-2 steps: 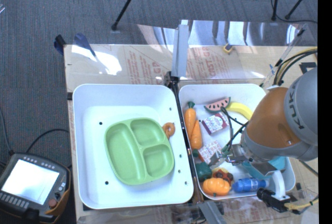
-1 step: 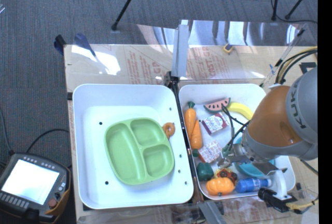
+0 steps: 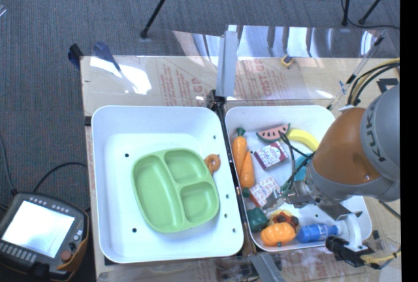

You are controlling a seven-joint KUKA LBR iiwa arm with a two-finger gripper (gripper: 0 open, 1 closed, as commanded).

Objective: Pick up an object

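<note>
The right bin [image 3: 326, 114] holds several toy foods. A carrot [image 3: 243, 160] lies along its left wall. A watermelon slice [image 3: 273, 132] and a banana [image 3: 303, 139] sit at the back. Two red and white packets [image 3: 271, 155] [image 3: 264, 191] lie mid-bin. At the front are a green piece [image 3: 257, 219], an orange fruit [image 3: 277, 234] and a blue bottle [image 3: 317, 232]. My gripper [image 3: 291, 193] is low in the bin, beside the nearer packet and above a dark mixed piece [image 3: 285, 216]. The orange wrist [image 3: 343, 150] covers the bin's right half.
The left bin [image 3: 111, 124] holds a green divided plate [image 3: 175, 189] and a small brown donut [image 3: 212, 162] at the plate's right edge. A metal post [image 3: 226, 68] stands behind the divider between the bins. A teach pendant [image 3: 39, 230] lies at the lower left.
</note>
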